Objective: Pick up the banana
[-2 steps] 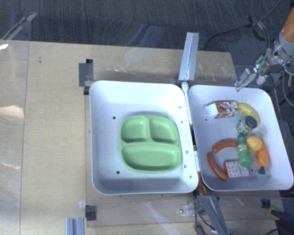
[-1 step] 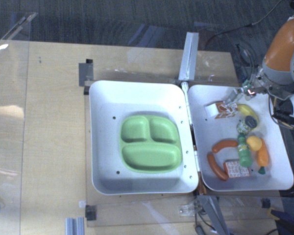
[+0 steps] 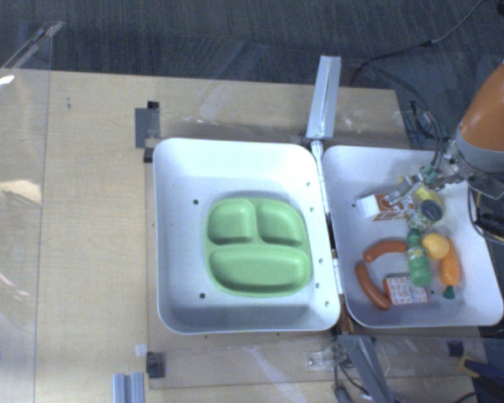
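The right bin (image 3: 487, 309) holds a pile of toy food. A small yellow piece (image 3: 426, 196), which looks like the banana, lies near the bin's far side and is partly covered by other items. My gripper (image 3: 428, 179) hangs from the grey wrist (image 3: 479, 154) at the right, low over that yellow piece and just touching the pile. Nothing is visibly lifted. A rounder yellow fruit (image 3: 436, 244) lies further towards the front.
Around the yellow piece lie a white and red packet (image 3: 385, 206), two sausages (image 3: 385, 248), a green bottle (image 3: 418, 263), an orange carrot (image 3: 450, 269) and a red box (image 3: 401, 290). The left bin (image 3: 176, 225) holds a green divided plate (image 3: 258, 244).
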